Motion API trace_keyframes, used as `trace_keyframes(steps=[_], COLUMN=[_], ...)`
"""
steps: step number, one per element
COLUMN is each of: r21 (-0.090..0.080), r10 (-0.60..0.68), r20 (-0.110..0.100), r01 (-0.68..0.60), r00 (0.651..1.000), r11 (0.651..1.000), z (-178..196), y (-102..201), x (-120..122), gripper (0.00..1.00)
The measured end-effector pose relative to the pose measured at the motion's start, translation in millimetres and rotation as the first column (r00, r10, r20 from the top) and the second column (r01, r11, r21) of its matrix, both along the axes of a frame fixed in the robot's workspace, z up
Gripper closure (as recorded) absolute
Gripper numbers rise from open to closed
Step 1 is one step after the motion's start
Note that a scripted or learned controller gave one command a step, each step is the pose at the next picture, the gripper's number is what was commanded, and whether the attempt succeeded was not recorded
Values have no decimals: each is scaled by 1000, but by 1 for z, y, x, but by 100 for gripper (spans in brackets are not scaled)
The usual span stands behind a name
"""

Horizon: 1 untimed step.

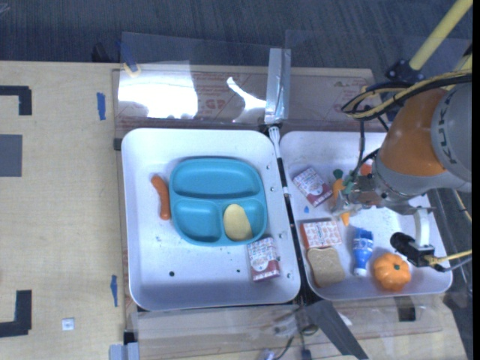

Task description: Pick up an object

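A: Several objects sit close to the gripper (pixel 346 195), all loose in the right bin (pixel 431 283). Is any of them held?

B: I cannot tell; the wrist hides whether it is wide or narrow. A small red-and-white carton (pixel 310 184) lies just to its left in the view, and a flat red-and-white packet (pixel 321 234) just below it.

A: And further out?

B: Below the packet is a bread slice (pixel 325 265). Below the gripper and to its right stand a blue-and-white bottle (pixel 362 250) and an orange pumpkin (pixel 391 271).

A: The left bin (pixel 139 223)?

B: Well to the gripper's left: a blue divided plate (pixel 214 178) with a yellow lemon (pixel 238 221) in one compartment, an orange sausage (pixel 160 196) beside the plate, and a second carton (pixel 263 259).
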State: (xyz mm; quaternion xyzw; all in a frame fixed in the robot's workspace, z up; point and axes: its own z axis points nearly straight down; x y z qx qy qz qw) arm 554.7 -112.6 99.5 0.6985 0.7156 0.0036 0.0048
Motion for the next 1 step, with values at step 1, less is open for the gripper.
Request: trace_keyframes(steps=[1], r21=[3], r10=[-125], r20=[-5], r01=[125], r00=[992], r11=[992], z=[90], y=[50], x=[30], gripper=[100])
